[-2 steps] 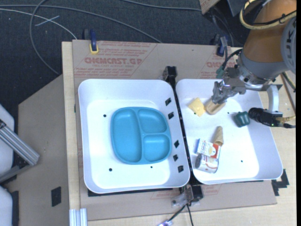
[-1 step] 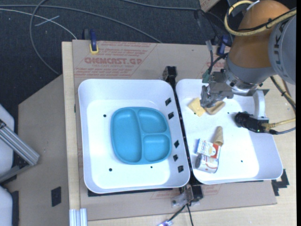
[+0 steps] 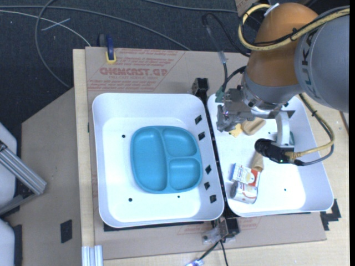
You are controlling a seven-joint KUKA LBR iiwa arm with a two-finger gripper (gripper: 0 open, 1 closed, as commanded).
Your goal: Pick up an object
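Brown board (image 3: 138,65) under two white bins (image 3: 105,148), dark carpet (image 3: 44,43), jaws' state unclear

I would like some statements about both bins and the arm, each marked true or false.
1. A blue divided plate lies in the left bin. True.
2. The plate has five compartments. False: three show.
3. A small red and white carton lies in the right bin. True.
4. The carton rests on the blue plate. False: it lies in the other bin, apart from the plate.
5. The gripper is over the right bin, near its far left corner. True.
6. The arm reaches over the left bin. False: it hangs over the right bin.
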